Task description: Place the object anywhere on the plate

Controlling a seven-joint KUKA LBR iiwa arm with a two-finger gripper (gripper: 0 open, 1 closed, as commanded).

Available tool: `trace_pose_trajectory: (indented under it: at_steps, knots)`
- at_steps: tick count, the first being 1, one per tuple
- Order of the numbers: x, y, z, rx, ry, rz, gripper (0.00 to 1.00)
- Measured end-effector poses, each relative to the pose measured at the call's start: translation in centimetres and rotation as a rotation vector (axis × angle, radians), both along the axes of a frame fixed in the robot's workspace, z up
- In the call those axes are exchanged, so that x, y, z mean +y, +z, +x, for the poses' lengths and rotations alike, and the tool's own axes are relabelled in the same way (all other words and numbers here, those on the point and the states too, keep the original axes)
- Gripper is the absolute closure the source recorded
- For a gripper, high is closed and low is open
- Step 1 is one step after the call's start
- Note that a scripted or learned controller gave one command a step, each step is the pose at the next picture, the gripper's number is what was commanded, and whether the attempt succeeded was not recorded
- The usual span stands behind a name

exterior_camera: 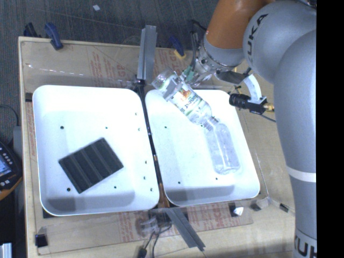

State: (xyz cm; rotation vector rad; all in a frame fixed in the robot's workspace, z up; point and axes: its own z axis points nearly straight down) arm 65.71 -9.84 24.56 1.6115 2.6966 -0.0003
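**Bottle in the right bin, dark plate in the left**

Grey arm with its orange band fills the right side, nearest the lens, and reaches down to the far edge of the right shallow white bin. Its tool sits at the upper end of a clear plastic bottle with a white, orange and green label; whether the tool is parted or clamped on that bottle cannot be told from this angle. That labelled bottle lies tilted, its upper end over the bin's far rim and its lower end touching a second clear plastic bottle without a label, which lies flat along the right bin's floor.

Across the divide, the left shallow white bin holds a dark, ribbed rectangular plate, set at a slant near the front left and well apart from both bottles. Between the bins runs a dark seam with a grey metal bar standing at its far end. Blue clamps grip the far edge of the wooden worktop
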Motion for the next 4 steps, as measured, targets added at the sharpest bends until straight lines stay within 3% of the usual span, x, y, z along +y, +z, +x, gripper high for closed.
trace_pose_trajectory:
  at_steps: [2, 4]
  knots:
    - [1.5, 0.8, -0.1, 0.001, -0.096, -0.001, 1.0]
    - [7.1, -0.3, -2.9, 0.004, -0.219, -0.001, 1.0]
